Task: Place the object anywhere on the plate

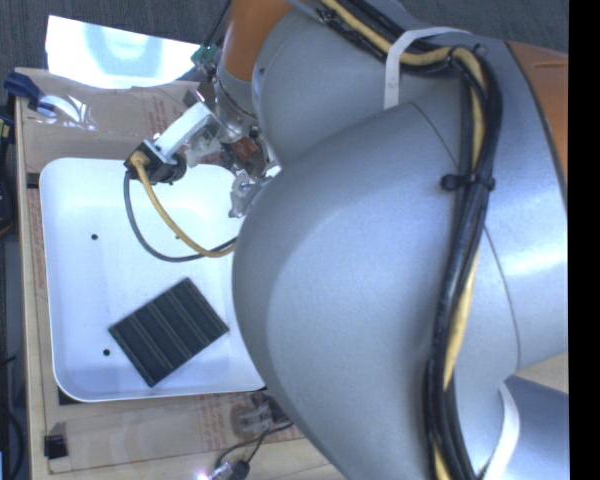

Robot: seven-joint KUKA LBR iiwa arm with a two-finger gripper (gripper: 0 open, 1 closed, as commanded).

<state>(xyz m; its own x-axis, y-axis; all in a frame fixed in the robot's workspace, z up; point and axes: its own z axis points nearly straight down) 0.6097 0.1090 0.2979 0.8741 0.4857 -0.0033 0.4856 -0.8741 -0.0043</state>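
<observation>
At the far left edge of the frame, dark gear sits on the grey floor beside the table [20, 268]. A blue clip [25, 90] lies at the table's upper left corner, next to a strip of clear plastic. Above that, a bright glare patch [115, 53] washes out whatever is under it.

The left bin [65, 268] fills the left half of the frame, white and shallow, with two small dark dots on its floor. In its lower part lies the object [168, 331], a flat dark rectangular slab with ribs running along its length. Its long axis runs on a diagonal, from the lower left up toward the upper right, with one corner aimed at the bin's near rim. It lies flat on the bin floor, well apart from the arm. No plate can be made out.

Over the bin's upper part hangs the end effector [242, 190], below the orange band [245, 28]. A white and black fitting [170, 153] sticks out to its left, and a yellow and grey cable [165, 233] loops down from it over the bin floor. Whether the end effector is open or closed cannot be told; nothing is seen between its tips.

The grey arm [400, 268] covers the whole right half of the frame, with black and yellow cables tied along it by a white strap.
</observation>
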